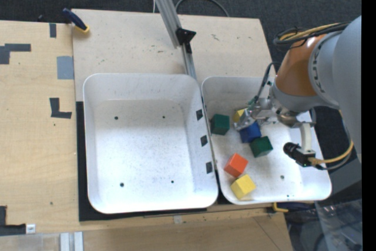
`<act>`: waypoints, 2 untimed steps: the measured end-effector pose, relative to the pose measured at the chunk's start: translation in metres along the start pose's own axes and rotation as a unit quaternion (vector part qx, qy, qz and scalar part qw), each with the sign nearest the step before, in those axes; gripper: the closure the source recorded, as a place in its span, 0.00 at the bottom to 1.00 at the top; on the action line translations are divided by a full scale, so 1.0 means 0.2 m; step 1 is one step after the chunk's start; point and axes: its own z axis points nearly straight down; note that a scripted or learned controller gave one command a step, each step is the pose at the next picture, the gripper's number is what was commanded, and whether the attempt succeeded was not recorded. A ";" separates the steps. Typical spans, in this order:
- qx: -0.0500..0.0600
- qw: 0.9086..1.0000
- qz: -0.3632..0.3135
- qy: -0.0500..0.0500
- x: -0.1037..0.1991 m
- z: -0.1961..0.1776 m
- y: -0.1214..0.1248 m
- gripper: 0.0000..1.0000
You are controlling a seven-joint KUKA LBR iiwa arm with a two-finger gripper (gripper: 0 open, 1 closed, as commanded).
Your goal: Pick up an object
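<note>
Gripper (251, 117) low in right bin (294, 188), over blue cube (249, 130).
We can't tell its state; we'd centre on one cube, clear of the green cube (261, 146).

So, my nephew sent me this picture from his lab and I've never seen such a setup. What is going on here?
This is a single camera fixed above a bench, looking down at a slant. The big grey machine with an orange band is a robot arm reaching in from the right. Its tool is down among small coloured blocks in the right-hand shallow white bin: a dark green cube, a blue cube, another green cube, an orange cube and a yellow cube. Whether it grips one is unclear. A left-hand white bin sits alongside.
</note>
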 end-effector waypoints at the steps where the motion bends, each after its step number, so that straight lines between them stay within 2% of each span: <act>1: -0.003 1.000 0.001 -0.001 0.00 -0.21 -0.02 1.00; 2: -0.004 1.000 0.000 -0.001 0.00 -0.48 0.03 1.00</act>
